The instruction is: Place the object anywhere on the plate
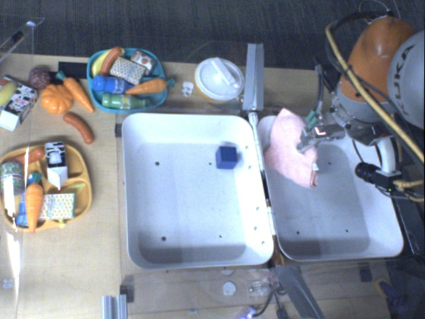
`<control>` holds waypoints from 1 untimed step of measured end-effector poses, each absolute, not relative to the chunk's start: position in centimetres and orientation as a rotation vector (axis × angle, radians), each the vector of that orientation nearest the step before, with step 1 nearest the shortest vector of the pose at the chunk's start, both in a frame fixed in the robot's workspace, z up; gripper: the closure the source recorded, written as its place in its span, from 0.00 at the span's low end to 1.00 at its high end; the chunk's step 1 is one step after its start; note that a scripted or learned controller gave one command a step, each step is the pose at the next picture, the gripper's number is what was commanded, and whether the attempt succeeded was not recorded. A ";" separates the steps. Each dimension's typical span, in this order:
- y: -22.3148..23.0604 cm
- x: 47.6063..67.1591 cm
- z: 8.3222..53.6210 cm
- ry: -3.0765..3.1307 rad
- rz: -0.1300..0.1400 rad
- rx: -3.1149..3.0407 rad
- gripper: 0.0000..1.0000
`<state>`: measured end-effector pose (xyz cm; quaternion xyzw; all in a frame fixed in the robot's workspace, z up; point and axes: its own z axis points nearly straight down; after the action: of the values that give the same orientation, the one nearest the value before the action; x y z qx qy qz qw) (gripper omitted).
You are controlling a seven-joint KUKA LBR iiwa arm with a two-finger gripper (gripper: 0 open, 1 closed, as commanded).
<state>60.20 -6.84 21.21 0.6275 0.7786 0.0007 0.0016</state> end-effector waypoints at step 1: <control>-6.7 60.3 22.4 2.452 0.002 1.961 1.00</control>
<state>60.32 -6.68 22.40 0.6245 0.7810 0.0006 0.0012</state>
